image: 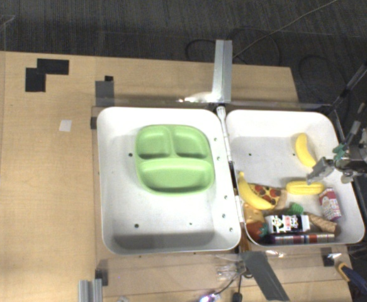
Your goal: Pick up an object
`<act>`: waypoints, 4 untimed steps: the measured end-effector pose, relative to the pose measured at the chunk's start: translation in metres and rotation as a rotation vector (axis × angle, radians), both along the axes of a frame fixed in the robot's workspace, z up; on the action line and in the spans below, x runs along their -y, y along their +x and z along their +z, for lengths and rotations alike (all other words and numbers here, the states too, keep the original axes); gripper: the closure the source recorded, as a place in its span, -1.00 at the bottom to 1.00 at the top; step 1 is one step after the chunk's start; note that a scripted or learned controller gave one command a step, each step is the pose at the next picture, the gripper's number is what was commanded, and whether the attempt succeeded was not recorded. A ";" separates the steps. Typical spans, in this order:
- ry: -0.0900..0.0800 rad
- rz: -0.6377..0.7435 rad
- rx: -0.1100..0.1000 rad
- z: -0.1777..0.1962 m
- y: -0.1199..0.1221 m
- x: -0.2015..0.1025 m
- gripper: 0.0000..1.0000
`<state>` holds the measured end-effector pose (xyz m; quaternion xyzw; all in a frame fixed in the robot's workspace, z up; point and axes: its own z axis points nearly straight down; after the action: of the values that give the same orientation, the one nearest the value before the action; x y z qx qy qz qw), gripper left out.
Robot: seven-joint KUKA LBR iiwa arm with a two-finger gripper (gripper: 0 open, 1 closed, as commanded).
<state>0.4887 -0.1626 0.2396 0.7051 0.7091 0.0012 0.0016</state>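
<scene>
We find the pick not yet done: the gripper [325, 168] hangs just above the small banana [304, 187] in the right bin [277, 121], grip unclear, nothing lifted.

A green divided plate [173, 158] is seated in the left bin [117, 225]; a metal post [223, 71] stands behind the bin.

Fixed overhead view, slanted down, both bins [107, 168]

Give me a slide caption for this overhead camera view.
Gripper hovers over toy food in the right bin; green divided plate sits in the left bin.
</scene>
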 end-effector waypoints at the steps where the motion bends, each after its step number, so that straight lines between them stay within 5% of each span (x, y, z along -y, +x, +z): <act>1: -0.005 0.129 0.014 -0.148 0.077 0.005 -1.00; 2: -0.005 0.122 0.012 -0.148 0.003 0.024 -1.00; 3: 0.001 0.124 0.017 -0.137 0.006 0.020 1.00; 4: 0.001 -0.233 0.001 -0.070 0.076 -0.044 1.00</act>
<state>0.5650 -0.1184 0.1697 0.7827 0.6224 0.0018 0.0016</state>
